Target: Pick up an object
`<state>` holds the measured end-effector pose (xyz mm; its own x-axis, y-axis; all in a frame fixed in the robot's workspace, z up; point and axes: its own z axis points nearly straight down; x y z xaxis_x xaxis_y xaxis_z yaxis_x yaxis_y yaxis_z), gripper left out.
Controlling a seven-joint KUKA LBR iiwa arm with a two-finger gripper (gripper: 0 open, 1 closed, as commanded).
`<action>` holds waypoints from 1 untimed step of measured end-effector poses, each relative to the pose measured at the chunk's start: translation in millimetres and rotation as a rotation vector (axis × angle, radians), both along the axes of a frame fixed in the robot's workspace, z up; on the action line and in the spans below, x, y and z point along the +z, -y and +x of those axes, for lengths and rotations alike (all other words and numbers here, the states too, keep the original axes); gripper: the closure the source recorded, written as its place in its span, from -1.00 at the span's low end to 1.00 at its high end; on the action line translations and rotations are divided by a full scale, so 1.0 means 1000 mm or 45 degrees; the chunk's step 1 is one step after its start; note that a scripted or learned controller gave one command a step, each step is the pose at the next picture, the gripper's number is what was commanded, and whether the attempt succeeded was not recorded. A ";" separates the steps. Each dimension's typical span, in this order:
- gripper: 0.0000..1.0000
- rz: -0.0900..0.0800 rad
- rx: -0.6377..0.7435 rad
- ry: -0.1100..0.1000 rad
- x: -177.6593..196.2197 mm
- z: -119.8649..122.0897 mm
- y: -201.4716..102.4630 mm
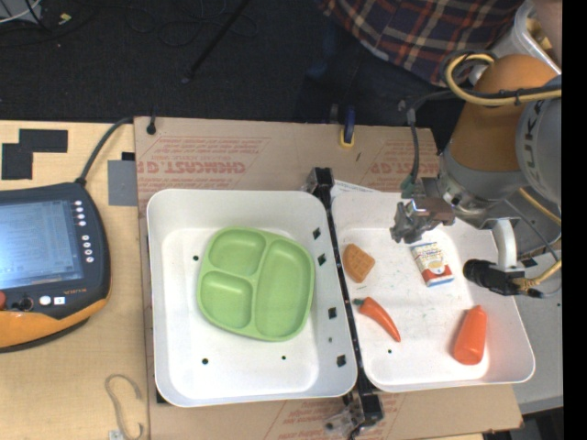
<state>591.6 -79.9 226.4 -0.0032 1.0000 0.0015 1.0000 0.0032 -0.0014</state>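
Gripper (409,222) hovers just left of the small carton (432,264), fingers' gap unclear; approach step, needs lowering next.

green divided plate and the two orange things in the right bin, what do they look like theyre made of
Green divided plate: likely moulded plastic, matte, uniform colour with soft rounded ridges. Chili-shaped piece: probably toy plastic, smooth orange-red with a faint sheen. Larger orange carrot-like piece: also plastic-looking, even matte colour; rubber is possible.
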 end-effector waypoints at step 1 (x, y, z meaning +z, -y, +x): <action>1.00 0.001 0.001 -0.004 -0.010 0.006 -0.049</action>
